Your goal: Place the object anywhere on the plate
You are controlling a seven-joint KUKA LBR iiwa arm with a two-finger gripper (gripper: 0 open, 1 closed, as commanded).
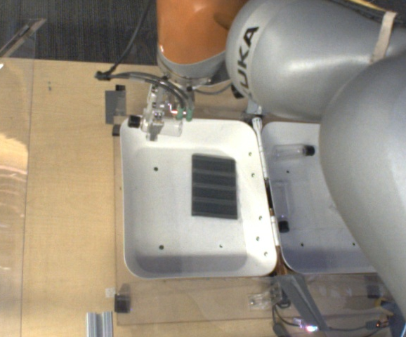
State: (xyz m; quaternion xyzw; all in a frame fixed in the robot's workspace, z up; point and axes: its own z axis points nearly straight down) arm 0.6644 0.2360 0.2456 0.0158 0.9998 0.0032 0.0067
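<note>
We see the dark ribbed plate [214,186] lying flat mid-frame in the left bin [141,216]. Beyond it, the arm [315,55] sweeps in from the right — its gripper [162,121] hangs over the bin's upper-left corner, its state unreadable.

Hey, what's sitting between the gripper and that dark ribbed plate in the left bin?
Nothing. In the camera view, bare white bin floor separates the gripper, at the bin's far left corner, from the dark ribbed plate near its middle.
</note>
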